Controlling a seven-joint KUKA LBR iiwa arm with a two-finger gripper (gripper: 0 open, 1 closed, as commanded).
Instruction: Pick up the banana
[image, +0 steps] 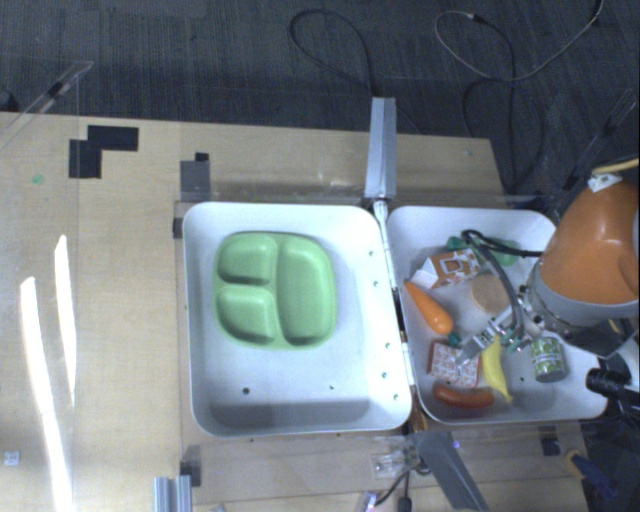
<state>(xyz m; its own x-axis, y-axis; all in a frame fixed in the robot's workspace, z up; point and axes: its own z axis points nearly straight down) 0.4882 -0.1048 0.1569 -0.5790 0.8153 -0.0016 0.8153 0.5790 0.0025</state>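
In the right bin (570, 400), near its front edge, the banana (493, 371) lies almost straight up and down in the view, yellow and a little bent. The claw (490, 337) is right at the banana's top end, so close that the two look like they touch. I cannot tell how wide the claw is, or if it has hold of the banana, because the small metal parts there are blurry and tangled with wires. The arm (595, 255) comes in from the right, and its big orange part covers the back right corner of the bin. Part of the arm is cut off at the edge. Just left of the banana sits a red and white packet (454, 364), and below both lies a red sausage (463, 397) by the front wall. A carrot (429, 309) lies further left, near the wall between the bins. Behind it is a small box (452, 268) with orange on it, and a round tan thing (490, 293) that I cannot make out well. A little can (547, 360) stands to the right of the banana, partly under the arm. A black cable loops over the back of this bin. In the left bin (290, 400) sits a green tray (276, 288) with three parts, well apart from the banana.
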